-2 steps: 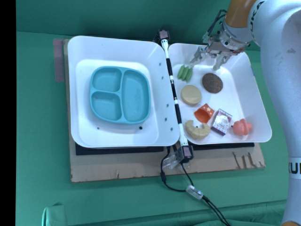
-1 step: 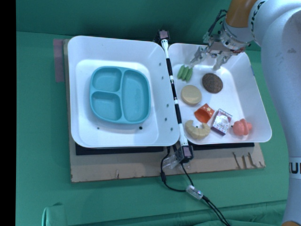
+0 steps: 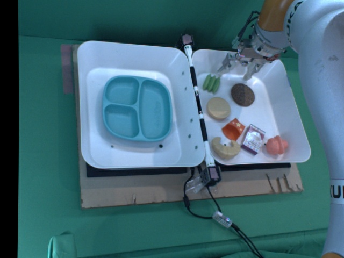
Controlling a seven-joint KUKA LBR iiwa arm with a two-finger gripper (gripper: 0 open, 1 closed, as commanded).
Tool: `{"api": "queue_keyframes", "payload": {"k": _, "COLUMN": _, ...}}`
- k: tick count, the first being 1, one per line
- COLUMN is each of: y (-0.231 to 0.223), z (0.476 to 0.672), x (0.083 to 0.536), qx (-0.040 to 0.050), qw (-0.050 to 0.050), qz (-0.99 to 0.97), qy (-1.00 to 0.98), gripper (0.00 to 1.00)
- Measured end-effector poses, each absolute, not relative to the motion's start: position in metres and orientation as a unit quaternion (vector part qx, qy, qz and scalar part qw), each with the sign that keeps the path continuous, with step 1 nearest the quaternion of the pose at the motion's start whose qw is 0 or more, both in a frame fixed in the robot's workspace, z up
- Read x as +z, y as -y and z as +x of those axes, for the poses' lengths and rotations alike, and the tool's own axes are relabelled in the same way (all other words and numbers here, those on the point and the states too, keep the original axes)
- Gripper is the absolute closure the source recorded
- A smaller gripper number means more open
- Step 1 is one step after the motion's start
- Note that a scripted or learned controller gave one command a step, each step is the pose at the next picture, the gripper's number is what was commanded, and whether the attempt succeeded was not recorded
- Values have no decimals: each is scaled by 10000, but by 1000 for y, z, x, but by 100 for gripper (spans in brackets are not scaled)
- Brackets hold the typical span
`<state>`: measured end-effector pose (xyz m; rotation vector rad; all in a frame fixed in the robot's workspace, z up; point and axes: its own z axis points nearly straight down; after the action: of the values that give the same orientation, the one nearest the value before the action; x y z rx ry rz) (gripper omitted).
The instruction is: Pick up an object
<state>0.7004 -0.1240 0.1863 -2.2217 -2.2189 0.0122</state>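
Nearest the camera, a black cable [image 3: 226,222] with a small clear connector trails across the green tabletop [image 3: 48,208], running up to the front end of the black-and-white divider strip [image 3: 196,98] that lies between the two bins. Both bins rest on a sheet of brown cardboard [image 3: 134,190] whose front edge shows below them.

At the left, the left white bin [image 3: 91,52] holds a teal plate [image 3: 137,108] with three compartments, lying flat near the bin's middle.

Beyond the divider, the right white bin [image 3: 293,125] carries the loose items. Closest to the divider at the back are green bean pods [image 3: 211,83]. In front of them sits a round tan biscuit [image 3: 219,108], and further forward a pale curved pastry piece [image 3: 225,148] near the front wall. Just right of the biscuit and pastry is a small orange carton [image 3: 233,128], with a purple-and-white packet [image 3: 252,139] just beside it. A dark brown round patty [image 3: 243,94] lies behind these, toward the bin's middle. At the front right corner rests a pink-orange toy [image 3: 276,145].

Over the back of the right bin, the grey arm [image 3: 322,47] with its orange band [image 3: 279,4] reaches in from the right. Its hand [image 3: 238,69] points downward with the fingers spread apart, nothing between them, above the space between the bean pods and the patty, nearer the patty.
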Motion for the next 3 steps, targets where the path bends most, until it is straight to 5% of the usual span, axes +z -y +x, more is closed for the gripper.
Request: {"api": "queue_keyframes", "payload": {"k": 3, "y": 106, "z": 700, "x": 186, "qx": 57, "qw": -11, "qz": -7088, "qy": 7053, "gripper": 0}}
